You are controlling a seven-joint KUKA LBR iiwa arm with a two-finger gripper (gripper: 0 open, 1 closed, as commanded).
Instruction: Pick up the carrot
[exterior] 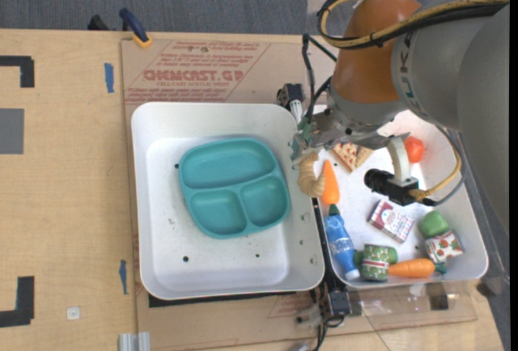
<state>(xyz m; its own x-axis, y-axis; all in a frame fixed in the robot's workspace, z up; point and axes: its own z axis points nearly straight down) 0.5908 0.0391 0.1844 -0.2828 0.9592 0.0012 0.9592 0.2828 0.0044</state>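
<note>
two white bins, clutter on the right

i see a teal divided plate [233, 186] mid left bin [154, 204]; in the right bin [473, 248], a blue bottle [340, 243] lies along the left wall, a green can [375, 261] by the front edge, a small carton [392, 221] mid-bin.

An orange carrot [411, 268] is seen lying flat (roughly horizontal) near the right bin's [477, 260] front wall.

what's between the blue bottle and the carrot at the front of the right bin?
In the camera view, a green-labelled can lies between the blue bottle and the carrot, its right end against the carrot's tip.
</note>
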